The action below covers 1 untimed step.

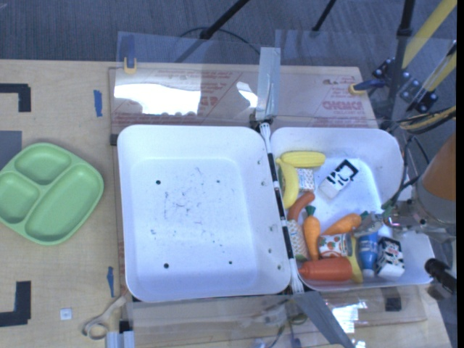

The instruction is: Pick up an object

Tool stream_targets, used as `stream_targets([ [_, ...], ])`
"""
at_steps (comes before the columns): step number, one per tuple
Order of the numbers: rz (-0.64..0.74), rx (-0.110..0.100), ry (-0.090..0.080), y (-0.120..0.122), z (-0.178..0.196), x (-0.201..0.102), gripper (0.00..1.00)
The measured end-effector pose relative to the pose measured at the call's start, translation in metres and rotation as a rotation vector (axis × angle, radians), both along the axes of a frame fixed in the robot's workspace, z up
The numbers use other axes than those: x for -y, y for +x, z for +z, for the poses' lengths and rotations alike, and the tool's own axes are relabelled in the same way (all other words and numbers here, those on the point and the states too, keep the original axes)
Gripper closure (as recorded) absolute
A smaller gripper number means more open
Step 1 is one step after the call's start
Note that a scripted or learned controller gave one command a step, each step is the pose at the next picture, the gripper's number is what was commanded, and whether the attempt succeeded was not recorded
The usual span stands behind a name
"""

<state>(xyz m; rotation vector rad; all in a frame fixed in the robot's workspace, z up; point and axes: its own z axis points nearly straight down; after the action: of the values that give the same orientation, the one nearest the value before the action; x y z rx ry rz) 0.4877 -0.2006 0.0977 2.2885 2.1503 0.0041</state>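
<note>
The gripper (pixel 391 220) is hovering over the right bin (pixel 384 151) beside a carrot (pixel 345 224); its grip state cannot be told.

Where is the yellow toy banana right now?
The yellow toy banana lies in the right white bin, near its back-left corner by the divider, left of the white-and-black block and above the orange toy carrot.

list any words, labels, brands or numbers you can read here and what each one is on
Nothing here can be read for certain.
Red print on the clear panel behind the right bin: appears reversed, too blurred to quote.
Fainter red print on the clear panel behind the left bin: washed out by glare.
Black mark on the small white box: a symbol, not letters.
Printed small carton and blue and white packet: too small to read.
</note>
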Motion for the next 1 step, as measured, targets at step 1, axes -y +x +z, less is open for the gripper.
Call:
stream_targets([
  [1,-0.001,0.0,0.002,0.0007,0.0084,-0.0006,1.0],
])
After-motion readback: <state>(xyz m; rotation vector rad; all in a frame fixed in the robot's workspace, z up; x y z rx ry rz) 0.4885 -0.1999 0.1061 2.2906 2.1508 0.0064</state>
